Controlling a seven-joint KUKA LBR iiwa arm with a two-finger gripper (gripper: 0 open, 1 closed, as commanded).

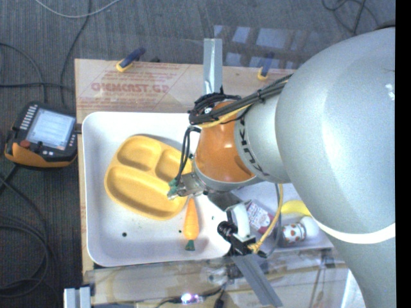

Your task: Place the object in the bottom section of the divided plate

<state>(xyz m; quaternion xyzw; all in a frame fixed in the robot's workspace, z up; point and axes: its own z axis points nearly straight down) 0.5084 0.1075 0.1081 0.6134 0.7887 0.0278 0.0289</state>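
A yellow divided plate point(144, 175) lies in the left white bin point(96, 236), its single large section toward the bin's front. An orange toy carrot point(191, 222) with a green tip lies on the bin floor just off the plate's front right edge. My arm's orange wrist band point(218, 153) hangs over the plate's right side. My gripper point(183, 190) sits under the wrist at the plate's right rim, right above the carrot's upper end. The wrist hides most of it, so I can't make out whether it touches the carrot.
The right bin holds a red and white packet point(258, 215), a yellow object point(297, 207) and a white ball with red marks point(292, 231). The grey arm covers most of that bin. A teach pendant point(43, 135) lies left of the bench.
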